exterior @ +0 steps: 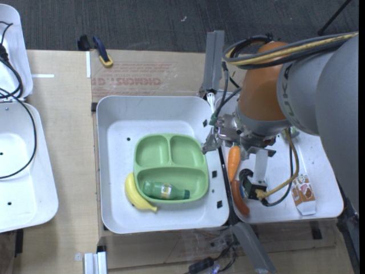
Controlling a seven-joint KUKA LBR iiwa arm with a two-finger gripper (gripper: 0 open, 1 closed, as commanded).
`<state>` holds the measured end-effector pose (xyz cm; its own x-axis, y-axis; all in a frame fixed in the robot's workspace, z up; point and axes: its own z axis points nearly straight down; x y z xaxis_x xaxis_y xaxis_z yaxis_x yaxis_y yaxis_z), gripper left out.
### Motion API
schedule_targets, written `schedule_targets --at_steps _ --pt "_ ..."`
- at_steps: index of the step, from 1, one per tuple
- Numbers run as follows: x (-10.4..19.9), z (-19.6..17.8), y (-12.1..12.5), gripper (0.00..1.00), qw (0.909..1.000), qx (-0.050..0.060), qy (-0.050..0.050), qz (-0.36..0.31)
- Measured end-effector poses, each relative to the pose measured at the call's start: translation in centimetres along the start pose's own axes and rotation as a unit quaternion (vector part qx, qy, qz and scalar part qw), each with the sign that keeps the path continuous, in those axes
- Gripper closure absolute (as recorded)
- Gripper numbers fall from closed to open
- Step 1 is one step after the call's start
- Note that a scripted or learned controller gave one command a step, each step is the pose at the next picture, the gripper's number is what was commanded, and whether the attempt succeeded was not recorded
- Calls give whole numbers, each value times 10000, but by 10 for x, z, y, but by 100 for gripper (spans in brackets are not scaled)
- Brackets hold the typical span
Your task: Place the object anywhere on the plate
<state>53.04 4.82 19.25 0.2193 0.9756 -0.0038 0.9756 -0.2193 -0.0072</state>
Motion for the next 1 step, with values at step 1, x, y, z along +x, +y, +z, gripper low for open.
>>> schedule_targets --at_steps 1 --pt "-1 -5 1 100 10000 33 -19 9"
